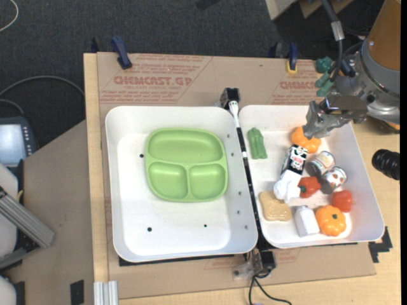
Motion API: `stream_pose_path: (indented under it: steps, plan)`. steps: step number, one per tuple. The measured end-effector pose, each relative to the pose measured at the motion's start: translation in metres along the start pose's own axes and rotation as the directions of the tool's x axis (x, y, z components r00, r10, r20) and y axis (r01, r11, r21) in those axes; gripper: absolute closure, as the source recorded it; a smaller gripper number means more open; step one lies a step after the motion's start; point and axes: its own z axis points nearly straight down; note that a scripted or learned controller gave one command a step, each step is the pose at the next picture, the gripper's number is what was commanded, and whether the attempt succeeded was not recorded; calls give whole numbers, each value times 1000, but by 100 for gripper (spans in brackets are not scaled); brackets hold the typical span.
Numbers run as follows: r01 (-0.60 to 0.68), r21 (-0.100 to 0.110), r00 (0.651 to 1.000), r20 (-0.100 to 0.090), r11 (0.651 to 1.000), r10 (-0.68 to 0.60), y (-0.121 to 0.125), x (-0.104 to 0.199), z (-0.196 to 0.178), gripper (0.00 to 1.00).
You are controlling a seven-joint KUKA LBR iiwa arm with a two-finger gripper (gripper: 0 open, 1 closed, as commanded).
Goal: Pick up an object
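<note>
Dark carpet surrounds my bench point(191, 75), its brown board printed in red and clamped at the far edge. The left bin point(127, 234) carries a green divided tray point(186, 164). The right bin point(362, 170) holds piled toys along its right side, a green stick point(257, 143) near its left wall. My claw point(317, 127) hangs over an orange ball point(304, 138) near the far edge; whether it is spread, I cannot tell.

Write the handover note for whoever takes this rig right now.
Gripper: low over the far end of the right bin, right at the orange toy; grasp not confirmed.
Right bin: toy pile, including a green stick, cow figure, pumpkin and toast-shaped piece.
Left bin: green divided plate.
Done: approach to the pile.
Left: grip one toy and lift it.
</note>
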Motion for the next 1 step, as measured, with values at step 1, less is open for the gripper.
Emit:
stream_pose_path:
  steps: [1]
  plan:
    - [-4,-10,1000,2,1000,4,1,-62,-116,100]
